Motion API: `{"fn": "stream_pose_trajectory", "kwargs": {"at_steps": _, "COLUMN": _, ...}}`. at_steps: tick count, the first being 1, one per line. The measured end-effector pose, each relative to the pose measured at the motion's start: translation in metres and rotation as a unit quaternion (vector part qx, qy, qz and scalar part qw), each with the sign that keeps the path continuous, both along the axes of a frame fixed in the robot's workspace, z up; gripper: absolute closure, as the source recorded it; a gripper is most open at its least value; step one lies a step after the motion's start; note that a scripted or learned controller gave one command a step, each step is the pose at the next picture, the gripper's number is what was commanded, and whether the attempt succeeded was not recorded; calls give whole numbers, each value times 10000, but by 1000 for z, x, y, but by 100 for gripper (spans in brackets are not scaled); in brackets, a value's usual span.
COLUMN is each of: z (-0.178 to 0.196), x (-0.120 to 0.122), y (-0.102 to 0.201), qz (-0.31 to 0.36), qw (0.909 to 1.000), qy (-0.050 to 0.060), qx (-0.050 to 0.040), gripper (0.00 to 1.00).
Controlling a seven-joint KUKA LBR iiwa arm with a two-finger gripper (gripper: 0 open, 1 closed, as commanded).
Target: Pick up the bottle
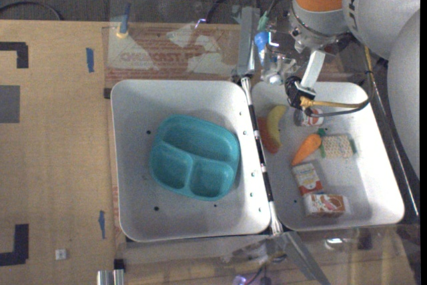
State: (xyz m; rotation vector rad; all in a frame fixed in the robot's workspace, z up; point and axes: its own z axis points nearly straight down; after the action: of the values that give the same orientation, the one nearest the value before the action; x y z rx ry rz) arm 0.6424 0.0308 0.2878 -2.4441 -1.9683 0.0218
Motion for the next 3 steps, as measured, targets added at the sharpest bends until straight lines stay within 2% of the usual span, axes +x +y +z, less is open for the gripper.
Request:
{"fn": "stream_pose_trajectory", "kwargs": {"at_steps": 1, "z": 0, "x": -29, "y": -8, "qz": -67, "qw": 10000, "qy": -19, "qx": 18, "gripper": 100}}
{"fn": "stream_pose_trajectory", "kwargs": {"at_steps": 2, "z": -89, "x": 23, "y": 42, "qz": 43, "qw": 10000, "qy": -24, "qx": 22, "gripper": 100}}
{"fn": "stream_pose_trajectory", "kwargs": {"at_steps": 3, "z": -81, "x": 25, "y": 44, "qz": 57, "qw": 10000, "qy": 0, "qx": 5, "gripper": 100}}
